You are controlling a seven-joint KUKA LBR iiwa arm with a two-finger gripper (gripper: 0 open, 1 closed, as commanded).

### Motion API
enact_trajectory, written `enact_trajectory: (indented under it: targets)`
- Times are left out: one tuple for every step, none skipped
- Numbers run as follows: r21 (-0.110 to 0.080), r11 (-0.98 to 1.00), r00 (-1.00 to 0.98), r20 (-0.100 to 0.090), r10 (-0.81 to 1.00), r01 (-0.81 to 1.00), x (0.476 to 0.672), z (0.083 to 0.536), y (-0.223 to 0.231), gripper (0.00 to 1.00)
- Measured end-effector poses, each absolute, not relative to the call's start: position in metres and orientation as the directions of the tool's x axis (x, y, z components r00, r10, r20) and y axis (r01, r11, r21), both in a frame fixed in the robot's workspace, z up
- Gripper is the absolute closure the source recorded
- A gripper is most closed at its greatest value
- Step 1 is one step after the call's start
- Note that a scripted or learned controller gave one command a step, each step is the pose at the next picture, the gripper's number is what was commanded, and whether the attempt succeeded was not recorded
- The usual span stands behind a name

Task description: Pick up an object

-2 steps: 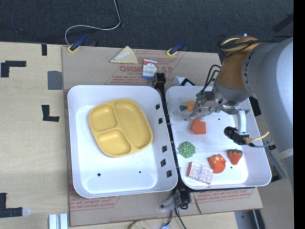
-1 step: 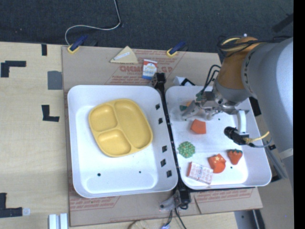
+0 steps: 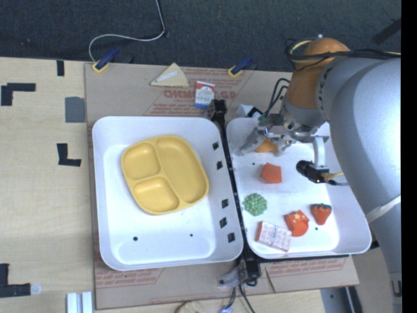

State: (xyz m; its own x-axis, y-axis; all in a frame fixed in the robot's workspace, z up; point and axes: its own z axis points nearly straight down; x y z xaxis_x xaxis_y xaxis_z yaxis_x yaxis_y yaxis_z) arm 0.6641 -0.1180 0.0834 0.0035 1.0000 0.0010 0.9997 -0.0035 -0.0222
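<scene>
My gripper [image 3: 263, 143] is low over the back left part of the right bin [image 3: 352, 240]. Its fingers are spread, so it stands open. A small orange thing [image 3: 266, 147] lies on the bin floor between them, partly hidden by the gripper. Just in front of it sits an orange-red block [image 3: 271, 173]. Nearer the front lie a green knobbly ball [image 3: 255, 204], a red pepper-like piece [image 3: 296, 222], a strawberry [image 3: 320, 212] and a pink and white packet [image 3: 273, 235].
The left bin [image 3: 111, 240] holds a yellow divided plate [image 3: 165, 173]. A small red, white and blue carton [image 3: 204, 95] and a pale triangular wedge [image 3: 171, 77] lie on the cardboard behind the bins. The arm fills the right side.
</scene>
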Motion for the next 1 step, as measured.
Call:
enact_trajectory:
  targets:
    - [0.001,0.000,0.000,-0.002,1.000,1.000,0.6001,0.0861,-0.1150,0.00]
